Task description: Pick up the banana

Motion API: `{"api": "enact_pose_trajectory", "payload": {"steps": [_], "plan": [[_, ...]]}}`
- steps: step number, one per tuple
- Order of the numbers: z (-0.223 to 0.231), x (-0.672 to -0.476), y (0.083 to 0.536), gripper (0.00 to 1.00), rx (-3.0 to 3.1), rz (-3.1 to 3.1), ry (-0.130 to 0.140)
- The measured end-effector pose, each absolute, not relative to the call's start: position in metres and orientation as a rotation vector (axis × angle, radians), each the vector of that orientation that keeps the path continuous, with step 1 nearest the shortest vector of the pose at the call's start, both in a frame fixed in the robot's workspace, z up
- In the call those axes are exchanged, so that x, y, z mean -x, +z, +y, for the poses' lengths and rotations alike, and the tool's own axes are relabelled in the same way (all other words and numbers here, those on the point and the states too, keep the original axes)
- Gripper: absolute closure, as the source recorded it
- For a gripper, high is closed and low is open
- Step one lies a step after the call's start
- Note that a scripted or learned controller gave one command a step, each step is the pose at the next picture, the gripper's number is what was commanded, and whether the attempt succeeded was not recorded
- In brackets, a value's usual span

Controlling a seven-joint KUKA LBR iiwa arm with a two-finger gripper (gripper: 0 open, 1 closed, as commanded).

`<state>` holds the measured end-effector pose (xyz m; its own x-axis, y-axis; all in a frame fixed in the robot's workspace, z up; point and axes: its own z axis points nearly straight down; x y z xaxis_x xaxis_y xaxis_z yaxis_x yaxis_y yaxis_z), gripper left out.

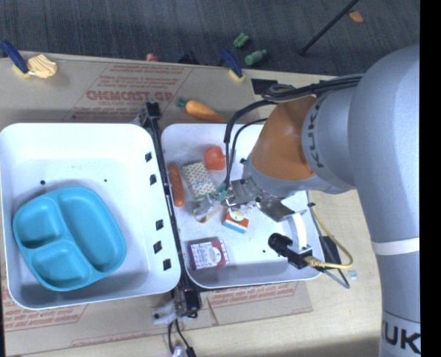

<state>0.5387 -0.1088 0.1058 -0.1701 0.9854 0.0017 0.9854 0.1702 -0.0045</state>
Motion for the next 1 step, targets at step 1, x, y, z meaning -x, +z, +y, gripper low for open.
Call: {"api": "enact_pose_trajectory", "payload": {"steps": [1], "plan": [[-0.0162, -0.6450, 0.1933, 0.00, 2.096, -2.340, -0.003]]}}
